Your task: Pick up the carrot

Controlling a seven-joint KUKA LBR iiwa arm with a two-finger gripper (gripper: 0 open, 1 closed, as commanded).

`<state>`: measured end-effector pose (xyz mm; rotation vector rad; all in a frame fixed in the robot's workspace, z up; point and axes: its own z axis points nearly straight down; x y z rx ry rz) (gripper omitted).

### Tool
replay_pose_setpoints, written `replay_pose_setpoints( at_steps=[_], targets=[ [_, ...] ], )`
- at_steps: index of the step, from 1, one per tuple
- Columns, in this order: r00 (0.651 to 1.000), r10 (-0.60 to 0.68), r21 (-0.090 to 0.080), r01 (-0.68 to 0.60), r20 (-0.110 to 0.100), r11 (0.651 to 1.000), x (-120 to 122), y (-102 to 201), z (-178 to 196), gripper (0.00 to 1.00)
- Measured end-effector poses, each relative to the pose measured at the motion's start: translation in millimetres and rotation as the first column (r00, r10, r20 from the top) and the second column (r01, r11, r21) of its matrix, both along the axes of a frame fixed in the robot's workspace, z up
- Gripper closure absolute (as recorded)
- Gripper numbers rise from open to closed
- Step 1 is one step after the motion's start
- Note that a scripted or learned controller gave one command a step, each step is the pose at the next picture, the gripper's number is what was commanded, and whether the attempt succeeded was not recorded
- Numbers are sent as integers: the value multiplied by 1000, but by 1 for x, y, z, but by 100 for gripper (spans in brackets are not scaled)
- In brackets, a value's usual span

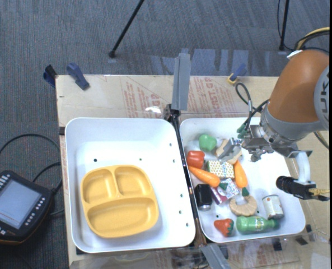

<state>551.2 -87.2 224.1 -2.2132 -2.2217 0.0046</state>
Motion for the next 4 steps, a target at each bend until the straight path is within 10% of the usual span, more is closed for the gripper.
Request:
replay_pose_setpoints(
  at_steps=[1, 2, 3, 4],
  targets=[
    [1000, 27, -1, -27, 1, 1000, 22, -66, -19, 0],
    [999, 32, 5, -32, 2, 999, 11, -121, -137, 0],
    [1000, 24, 5, -24, 3, 1000, 11, -124, -127, 100],
    [994, 105, -5, -105, 15, 994, 31, -122, -8, 100]
  ],
)
